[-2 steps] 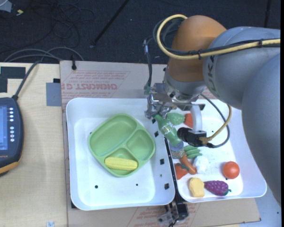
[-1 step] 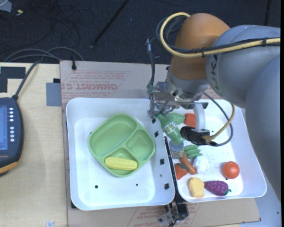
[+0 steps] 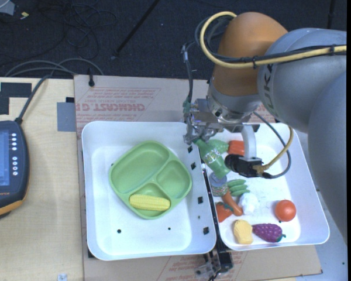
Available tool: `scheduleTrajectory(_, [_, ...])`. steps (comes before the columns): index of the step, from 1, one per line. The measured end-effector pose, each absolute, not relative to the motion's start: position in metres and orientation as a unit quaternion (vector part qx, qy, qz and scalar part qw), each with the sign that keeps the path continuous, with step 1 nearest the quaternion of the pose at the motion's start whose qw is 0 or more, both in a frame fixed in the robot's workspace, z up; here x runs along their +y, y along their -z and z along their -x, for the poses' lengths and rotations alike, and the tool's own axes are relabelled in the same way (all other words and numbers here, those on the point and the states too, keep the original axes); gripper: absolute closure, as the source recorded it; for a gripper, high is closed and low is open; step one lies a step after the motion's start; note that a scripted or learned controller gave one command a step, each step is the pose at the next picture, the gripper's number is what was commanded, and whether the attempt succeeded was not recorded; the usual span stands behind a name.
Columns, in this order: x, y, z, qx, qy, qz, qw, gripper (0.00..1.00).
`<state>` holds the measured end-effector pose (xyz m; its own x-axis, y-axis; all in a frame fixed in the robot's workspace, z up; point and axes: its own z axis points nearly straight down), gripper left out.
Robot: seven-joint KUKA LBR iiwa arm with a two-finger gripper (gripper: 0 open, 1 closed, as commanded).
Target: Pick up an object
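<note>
My gripper (image 3: pixel 206 140) hung low over the right bin (image 3: pixel 307 174), at its upper left corner beside the divider. Whether my fingers were wide, narrow or closed, I could not tell. A green bottle-like object (image 3: pixel 215 158) lay just beneath me. This looked like the reach-and-grasp step; next I judged I needed a firm close, then a straight lift.

Below my grey, orange-banded arm (image 3: pixel 263 57), white bins (image 3: pixel 99 239) hold a pale green plate (image 3: pixel 164 160), yellow corn (image 3: pixel 150 202), a red tomato (image 3: pixel 285 210) and purple grapes (image 3: pixel 268 232).
</note>
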<state>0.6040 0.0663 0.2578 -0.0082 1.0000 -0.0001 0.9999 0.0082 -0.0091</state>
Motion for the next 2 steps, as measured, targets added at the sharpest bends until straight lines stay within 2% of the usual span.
scheduleTrajectory(1, [0.007, -0.229, -0.576, -0.705, -0.0032, 0.709, 0.002, 1.0])
scheduleTrajectory(2, [0.002, -0.331, -0.538, -0.707, 0.0004, 0.707, 0.0, 1.0])
